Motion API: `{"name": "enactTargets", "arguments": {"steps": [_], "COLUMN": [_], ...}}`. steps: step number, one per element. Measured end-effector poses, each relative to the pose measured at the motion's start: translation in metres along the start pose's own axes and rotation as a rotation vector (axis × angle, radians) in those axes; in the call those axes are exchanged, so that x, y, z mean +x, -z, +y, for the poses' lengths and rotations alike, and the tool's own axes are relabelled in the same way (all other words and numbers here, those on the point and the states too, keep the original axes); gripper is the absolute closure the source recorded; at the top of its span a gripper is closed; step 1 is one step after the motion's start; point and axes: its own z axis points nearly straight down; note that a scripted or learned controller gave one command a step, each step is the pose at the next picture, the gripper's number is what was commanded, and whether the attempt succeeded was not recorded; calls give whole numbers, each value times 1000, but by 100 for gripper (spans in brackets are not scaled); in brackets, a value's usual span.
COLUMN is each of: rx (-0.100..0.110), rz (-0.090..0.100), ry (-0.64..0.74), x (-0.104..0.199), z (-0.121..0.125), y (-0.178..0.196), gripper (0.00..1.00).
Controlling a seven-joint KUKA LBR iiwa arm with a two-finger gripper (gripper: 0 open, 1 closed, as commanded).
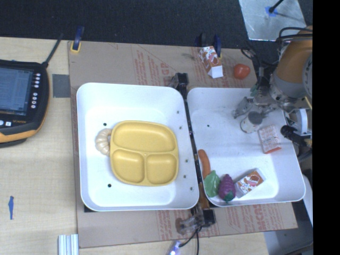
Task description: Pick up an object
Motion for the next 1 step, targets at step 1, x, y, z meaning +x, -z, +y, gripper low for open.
{"name": "enactTargets", "arguments": {"steps": [1], "rx": [-3], "rz": [-1], "ry": [-1], "x": [0], "z": [0], "y": [9], "gripper": [0]}}
